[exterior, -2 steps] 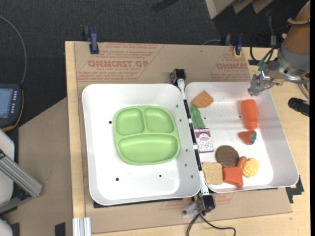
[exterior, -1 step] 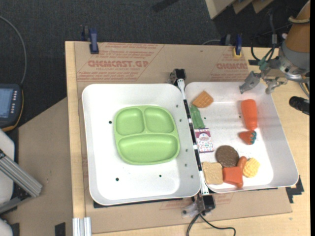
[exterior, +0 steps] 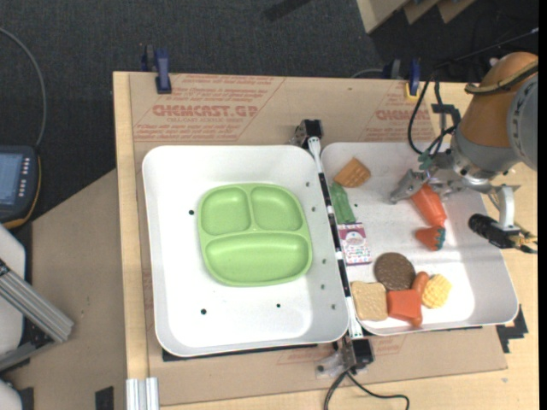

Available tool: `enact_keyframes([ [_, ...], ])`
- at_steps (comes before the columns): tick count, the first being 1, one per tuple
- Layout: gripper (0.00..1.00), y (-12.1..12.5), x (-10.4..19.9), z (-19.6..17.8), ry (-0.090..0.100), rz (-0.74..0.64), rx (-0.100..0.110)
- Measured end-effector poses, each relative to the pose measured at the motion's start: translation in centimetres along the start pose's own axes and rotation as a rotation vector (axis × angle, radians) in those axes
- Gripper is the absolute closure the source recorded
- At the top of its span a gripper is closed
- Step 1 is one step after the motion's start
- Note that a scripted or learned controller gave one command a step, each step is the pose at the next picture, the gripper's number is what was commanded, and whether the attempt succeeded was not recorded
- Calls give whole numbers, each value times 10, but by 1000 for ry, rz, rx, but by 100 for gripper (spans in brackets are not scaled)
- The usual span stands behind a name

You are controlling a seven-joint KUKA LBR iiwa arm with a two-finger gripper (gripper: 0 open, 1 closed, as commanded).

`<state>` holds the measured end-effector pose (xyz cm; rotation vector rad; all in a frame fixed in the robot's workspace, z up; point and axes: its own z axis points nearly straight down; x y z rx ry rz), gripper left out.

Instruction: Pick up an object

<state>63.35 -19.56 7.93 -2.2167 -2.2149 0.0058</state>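
My gripper [exterior: 425, 186] hangs over the upper part of the right bin [exterior: 479, 314], reaching in from the right. Its fingers look spread and open, straddling the top end of an orange toy carrot [exterior: 429, 207] that lies on the bin floor. A smaller orange piece with a green tip [exterior: 431, 237] lies just below the carrot. Nothing is lifted off the floor.
The right bin also holds an orange wedge [exterior: 352, 173], a green stick [exterior: 342, 203], a pink packet [exterior: 354, 243], a brown disc [exterior: 394, 270], a tan toast slice [exterior: 369, 300], a red block [exterior: 405, 306] and a yellow piece [exterior: 436, 290]. A green divided plate [exterior: 253, 233] lies in the left bin [exterior: 171, 297].
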Motion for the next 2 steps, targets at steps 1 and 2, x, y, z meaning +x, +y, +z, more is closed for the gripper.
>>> enact_keyframes([
  [1,100,3,-1,-16,-4,-1,-12],
  [2,100,0,56,-5,0,-5,-6],
])
